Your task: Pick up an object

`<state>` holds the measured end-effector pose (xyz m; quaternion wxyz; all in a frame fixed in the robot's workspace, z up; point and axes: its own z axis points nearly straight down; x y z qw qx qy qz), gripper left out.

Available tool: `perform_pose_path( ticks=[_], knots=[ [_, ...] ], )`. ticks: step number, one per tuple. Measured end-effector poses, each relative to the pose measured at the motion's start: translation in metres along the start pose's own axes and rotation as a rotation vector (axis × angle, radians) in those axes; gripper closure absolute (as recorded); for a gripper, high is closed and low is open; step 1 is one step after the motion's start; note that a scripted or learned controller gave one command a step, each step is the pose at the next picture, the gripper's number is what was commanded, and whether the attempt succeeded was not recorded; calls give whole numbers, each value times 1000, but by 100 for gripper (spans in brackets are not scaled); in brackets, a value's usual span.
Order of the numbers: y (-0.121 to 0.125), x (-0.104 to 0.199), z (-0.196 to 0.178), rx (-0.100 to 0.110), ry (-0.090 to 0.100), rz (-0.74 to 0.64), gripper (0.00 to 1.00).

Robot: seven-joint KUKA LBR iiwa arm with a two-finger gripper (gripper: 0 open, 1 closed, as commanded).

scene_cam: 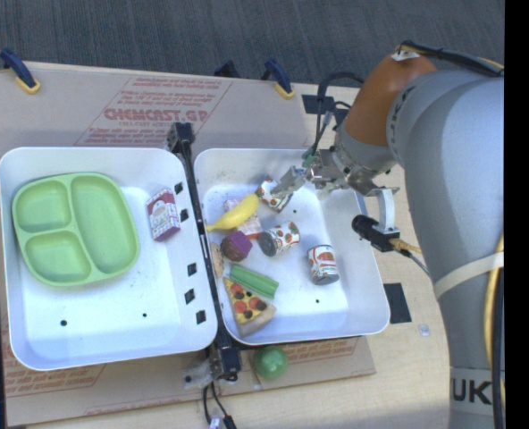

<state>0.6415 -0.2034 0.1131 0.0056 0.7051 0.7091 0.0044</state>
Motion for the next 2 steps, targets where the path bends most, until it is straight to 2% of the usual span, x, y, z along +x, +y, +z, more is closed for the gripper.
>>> perform_pose_path(
  ticks=[1, 2],
  knots=[
    [16, 3, -16, 13, 2, 0, 0],
    [18, 18, 0, 3, -1, 0, 0]
  ],
)
